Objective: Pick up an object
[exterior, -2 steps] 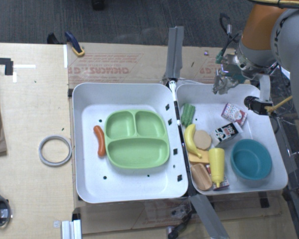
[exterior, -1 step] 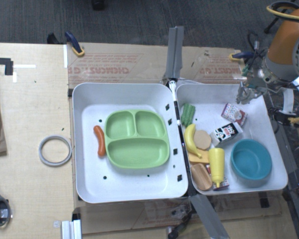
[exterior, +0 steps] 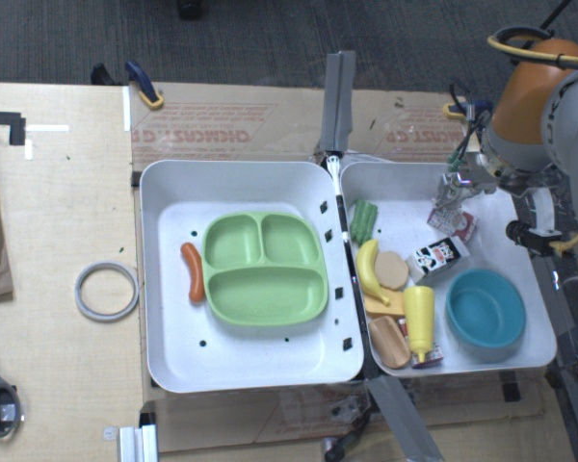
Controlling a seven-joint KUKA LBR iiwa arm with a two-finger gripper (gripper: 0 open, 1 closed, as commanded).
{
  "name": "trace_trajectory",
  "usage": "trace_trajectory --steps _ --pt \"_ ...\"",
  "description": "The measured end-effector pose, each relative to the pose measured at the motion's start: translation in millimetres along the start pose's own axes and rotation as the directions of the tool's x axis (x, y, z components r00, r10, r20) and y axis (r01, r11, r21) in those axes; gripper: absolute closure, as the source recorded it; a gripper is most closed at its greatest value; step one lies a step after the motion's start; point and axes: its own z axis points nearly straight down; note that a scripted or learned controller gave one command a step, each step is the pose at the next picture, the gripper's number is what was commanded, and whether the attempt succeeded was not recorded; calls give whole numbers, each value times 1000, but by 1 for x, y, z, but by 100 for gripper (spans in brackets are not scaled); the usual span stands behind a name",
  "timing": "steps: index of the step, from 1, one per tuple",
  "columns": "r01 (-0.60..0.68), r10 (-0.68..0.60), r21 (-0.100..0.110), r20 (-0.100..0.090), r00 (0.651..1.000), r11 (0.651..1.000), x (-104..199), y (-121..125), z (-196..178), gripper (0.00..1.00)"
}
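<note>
Two white bins sit on the counter. Left bin (exterior: 164, 287): green divided plate (exterior: 265, 268), orange hot dog (exterior: 193, 271). Right bin (exterior: 405, 186): yellow banana (exterior: 367, 269), small black-and-white carton (exterior: 435, 256), blue bowl (exterior: 486, 308). The end effector (exterior: 452, 200) hovers just above the carton; its finger state cannot be determined.

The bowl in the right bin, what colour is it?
Blue: the bowl shows clearly in the camera view, near the right bin's front corner.

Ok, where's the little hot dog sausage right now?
In the camera view the sausage lies on the floor of the left bin, just left of the green divided plate, apart from the food in the right bin.
</note>
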Motion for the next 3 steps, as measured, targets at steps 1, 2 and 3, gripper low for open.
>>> trace_trajectory --steps 1,2,3 --pt "1 -1 8 -4 1000 1000 2 -3 7 0" --pt "-119 119 12 -4 993 993 0 -25 8 0" --pt "-49 49 11 -5 999 999 8 -43 8 0"
